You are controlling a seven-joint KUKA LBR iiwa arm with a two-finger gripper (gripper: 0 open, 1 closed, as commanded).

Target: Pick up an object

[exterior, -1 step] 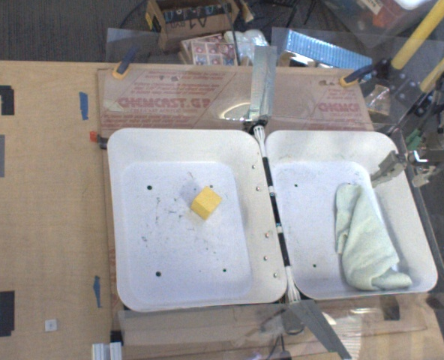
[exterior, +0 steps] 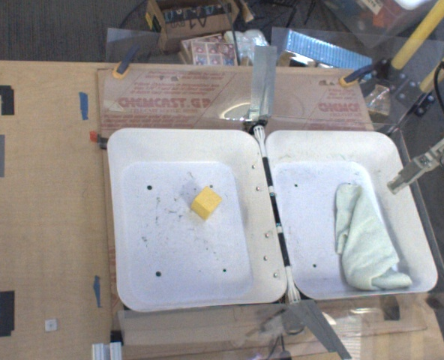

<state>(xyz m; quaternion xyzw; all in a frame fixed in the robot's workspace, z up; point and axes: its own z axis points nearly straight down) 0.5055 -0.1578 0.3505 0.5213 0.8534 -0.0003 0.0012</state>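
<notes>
My pincer (exterior: 396, 184) hangs at 3 o'clock over the right bin's (exterior: 312, 145) rim, its state unclear; yellow block (exterior: 205, 202) sits mid left bin (exterior: 132, 152), cloth (exterior: 364, 238) at 4 o'clock

One fixed camera looks down at a slant on the worktop (exterior: 42, 201). It stands far enough to take both white bins (exterior: 124, 156) whole
</notes>
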